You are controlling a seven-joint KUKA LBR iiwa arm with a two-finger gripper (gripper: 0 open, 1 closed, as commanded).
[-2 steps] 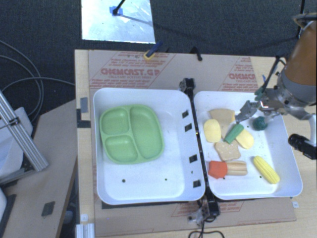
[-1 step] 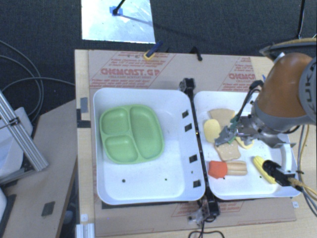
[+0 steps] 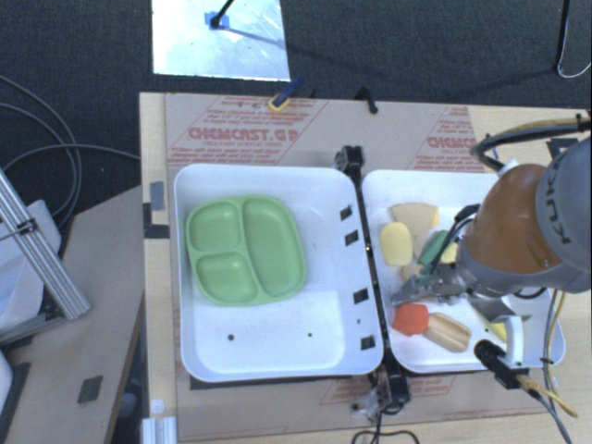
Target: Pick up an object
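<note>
The right bin (image 3: 388, 188) holds several toy foods. A yellow rounded piece (image 3: 396, 243) lies beside a beige wedge (image 3: 413, 215), with a green piece (image 3: 435, 246) to their right. Nearer the front lie a red-orange piece (image 3: 412, 318) and a tan bread-like roll (image 3: 447, 332). A small yellow piece (image 3: 499, 330) peeks out under the arm. My gripper (image 3: 404, 296) hangs low over the bin's left-middle, just above the red-orange piece and below the yellow one. Nothing visibly sits in it. The arm's orange band (image 3: 511, 225) hides the bin's right part.
The left bin (image 3: 268, 345) bears a green divided plate (image 3: 245, 250). A black divider with clips (image 3: 363, 248) runs between the bins. Cables (image 3: 532, 135) loop over the arm at the right. A metal frame (image 3: 42, 266) stands left of the bench.
</note>
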